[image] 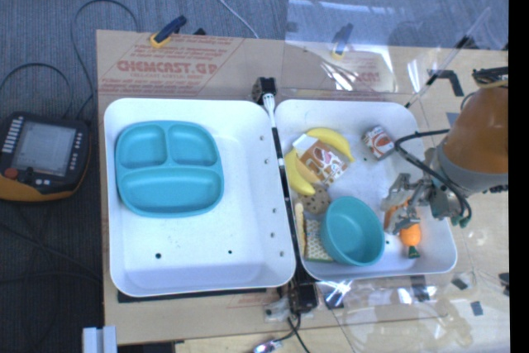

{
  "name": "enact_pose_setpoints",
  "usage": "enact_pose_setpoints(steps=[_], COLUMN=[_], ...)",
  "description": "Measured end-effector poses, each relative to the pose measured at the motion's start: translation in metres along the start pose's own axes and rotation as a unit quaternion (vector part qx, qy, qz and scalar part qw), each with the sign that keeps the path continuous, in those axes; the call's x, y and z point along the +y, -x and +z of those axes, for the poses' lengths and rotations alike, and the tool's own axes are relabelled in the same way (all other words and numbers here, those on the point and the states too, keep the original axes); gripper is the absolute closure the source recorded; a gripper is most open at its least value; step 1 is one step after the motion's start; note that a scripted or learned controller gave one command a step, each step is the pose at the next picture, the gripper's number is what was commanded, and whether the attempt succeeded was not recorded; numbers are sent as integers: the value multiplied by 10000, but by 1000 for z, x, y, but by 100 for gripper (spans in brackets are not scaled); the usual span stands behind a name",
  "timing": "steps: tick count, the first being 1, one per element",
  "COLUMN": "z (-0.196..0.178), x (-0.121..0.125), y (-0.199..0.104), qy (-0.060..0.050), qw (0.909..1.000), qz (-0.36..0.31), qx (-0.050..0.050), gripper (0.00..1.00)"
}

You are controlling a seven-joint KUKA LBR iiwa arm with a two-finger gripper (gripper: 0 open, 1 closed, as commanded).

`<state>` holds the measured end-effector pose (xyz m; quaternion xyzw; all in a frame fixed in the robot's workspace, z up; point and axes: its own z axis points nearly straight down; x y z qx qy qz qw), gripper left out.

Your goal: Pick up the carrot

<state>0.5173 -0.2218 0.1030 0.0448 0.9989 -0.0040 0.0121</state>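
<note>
Two white bins sit side by side on the bench, and the carrot lies in the right bin near its right wall, just right of the teal bowl. Low over that corner, the tool has its tips just above the carrot; whether it is open or closed cannot be told. A blue divided plate rests in the left bin.

— what colours do you see below?
— two white bins. my left one bears a light blue plate; the other a teal bowl, yellow banana, orange carrot.
— and you?
— my arm is orange and grey.
</note>
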Motion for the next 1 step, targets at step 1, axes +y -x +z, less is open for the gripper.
enact_pose_setpoints(steps=[1], z=[-65], x=[18], y=[-32], qy=[5], qw=[9834], qz=[1811], qx=[99], gripper=[100])
